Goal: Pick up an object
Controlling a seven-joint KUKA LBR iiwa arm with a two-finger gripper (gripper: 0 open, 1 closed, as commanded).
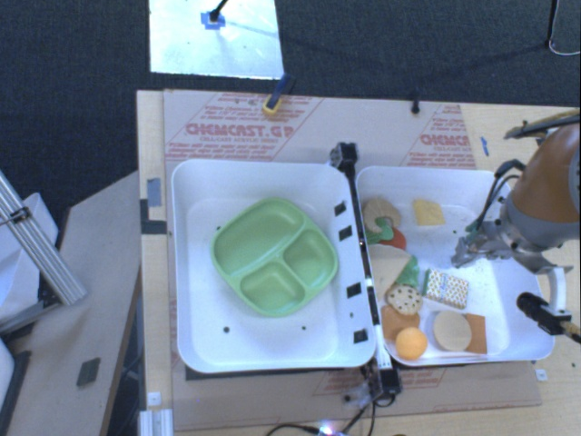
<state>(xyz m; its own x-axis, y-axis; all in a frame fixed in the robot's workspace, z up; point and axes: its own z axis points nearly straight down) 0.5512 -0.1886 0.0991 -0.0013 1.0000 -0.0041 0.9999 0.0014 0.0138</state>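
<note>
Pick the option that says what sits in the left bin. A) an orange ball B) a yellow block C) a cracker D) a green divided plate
D: the green divided plate lies alone in the left bin, while the small food items are in the right bin.

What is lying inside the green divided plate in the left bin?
Nothing lies in the green plate: all three compartments show bare green. The plate covers the left bin floor beneath it, so anything there is hidden.

Divided plate (pixel 275 256) in left bin (pixel 195 271); cracker (pixel 447 288), ball (pixel 411 343) in right bin (pixel 504 330).
</note>
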